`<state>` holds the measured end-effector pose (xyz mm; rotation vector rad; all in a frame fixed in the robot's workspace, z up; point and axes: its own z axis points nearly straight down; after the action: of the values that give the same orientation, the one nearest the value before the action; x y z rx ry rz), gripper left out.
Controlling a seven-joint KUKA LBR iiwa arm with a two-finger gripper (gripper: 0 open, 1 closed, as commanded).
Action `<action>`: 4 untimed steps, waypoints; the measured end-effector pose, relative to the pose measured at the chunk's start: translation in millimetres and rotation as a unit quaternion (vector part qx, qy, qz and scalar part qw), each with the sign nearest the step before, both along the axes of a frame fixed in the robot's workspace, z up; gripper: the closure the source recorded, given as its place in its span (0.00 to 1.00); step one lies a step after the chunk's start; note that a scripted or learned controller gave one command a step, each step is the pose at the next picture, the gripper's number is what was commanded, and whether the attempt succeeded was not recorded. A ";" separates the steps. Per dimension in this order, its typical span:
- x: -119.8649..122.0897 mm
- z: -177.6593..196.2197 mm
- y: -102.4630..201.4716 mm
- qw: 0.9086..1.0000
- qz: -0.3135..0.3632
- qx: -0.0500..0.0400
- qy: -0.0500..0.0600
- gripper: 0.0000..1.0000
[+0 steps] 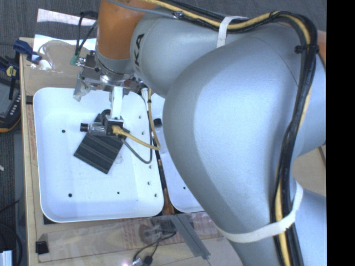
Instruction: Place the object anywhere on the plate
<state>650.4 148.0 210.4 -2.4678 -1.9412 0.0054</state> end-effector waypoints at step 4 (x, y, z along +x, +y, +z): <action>-108.4 16.7 36.6 0.989 -0.147 -0.001 0.001 1.00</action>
<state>542.1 184.6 227.2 -2.7267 -1.5568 0.0110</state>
